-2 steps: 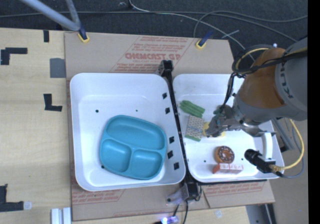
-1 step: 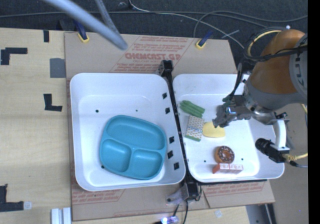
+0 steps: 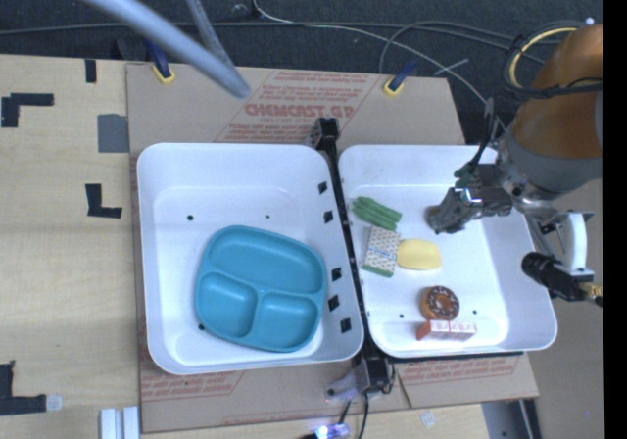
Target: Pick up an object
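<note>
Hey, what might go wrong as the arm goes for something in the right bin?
1. The yellow oval item touches the speckled sponge-like block, so a grab may nudge both.
2. The gripper sits beside, not over, the yellow item, so closing may miss.
3. The brown donut and red-white packet crowd the bin's white rim.

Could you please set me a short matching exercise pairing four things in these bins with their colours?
Things:
1. tray
2. doughnut
3. lemon
4. pod

Colours:
A. yellow
B. green
C. blue
D. brown

Pairs: 1-C, 2-D, 3-A, 4-B
</note>
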Robot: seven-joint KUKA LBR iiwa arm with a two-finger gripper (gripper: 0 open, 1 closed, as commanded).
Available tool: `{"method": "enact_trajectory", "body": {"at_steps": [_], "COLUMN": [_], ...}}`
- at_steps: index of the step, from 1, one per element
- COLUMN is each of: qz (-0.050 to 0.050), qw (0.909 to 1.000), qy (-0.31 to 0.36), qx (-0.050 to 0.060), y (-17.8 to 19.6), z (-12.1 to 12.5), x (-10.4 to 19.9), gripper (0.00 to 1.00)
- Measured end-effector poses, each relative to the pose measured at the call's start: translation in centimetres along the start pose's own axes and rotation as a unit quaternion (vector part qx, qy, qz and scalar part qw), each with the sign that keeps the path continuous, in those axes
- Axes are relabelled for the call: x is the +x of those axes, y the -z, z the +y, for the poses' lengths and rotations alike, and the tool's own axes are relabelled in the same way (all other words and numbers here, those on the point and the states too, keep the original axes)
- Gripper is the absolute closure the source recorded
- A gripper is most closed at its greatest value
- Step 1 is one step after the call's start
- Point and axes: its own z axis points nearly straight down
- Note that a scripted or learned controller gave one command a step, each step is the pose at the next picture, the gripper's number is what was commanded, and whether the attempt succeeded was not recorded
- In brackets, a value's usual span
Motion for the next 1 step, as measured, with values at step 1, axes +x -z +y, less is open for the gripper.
{"method": "enact_trajectory", "body": {"at_steps": [1], "qz": [0.001], "qw": [1.0000], "qy": [0.001], "qx": [0.002], "y": [0.19], "z": [0.26], "x": [5.32], "gripper": [1.00]}}
